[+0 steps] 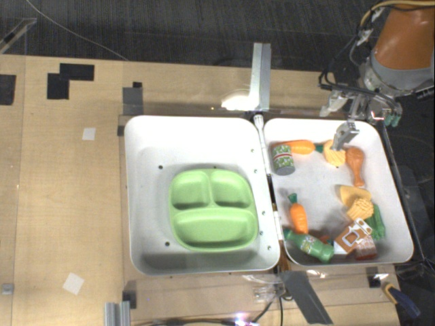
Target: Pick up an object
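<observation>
Over the right bin [397,202], at its far edge: pincer [344,134] poised low, directly above a small yellow piece [334,155] and just beside the chicken drumstick [355,164]. Whether apart or together, cannot tell; nothing visibly clamped between. Placement judged deliberate: descent lined up on the far cluster, where yellow piece, drumstick and an orange carrot-like item [302,147] lie close together, so a crowded target. Green-labelled can [283,159] upright near the dividing wall, a little apart from that cluster. Second carrot [298,215] lying loose mid-bin, well apart from neighbours, hence judged an easier candidate. Near corner packed: green bottle [310,245] on its side, brown-and-white box [353,237], waffle-textured yellow piece [361,208] and other items touching or overlapping, judged awkward to separate. Left bin [143,182] carrying a green divided tray [213,208], centred and flat, presumably as a drop-off place. Both bins resting side by side on the desk [61,202]. Task judged at approach stage; no object lifted yet. Risk noted: nudging the drumstick on closing.
</observation>
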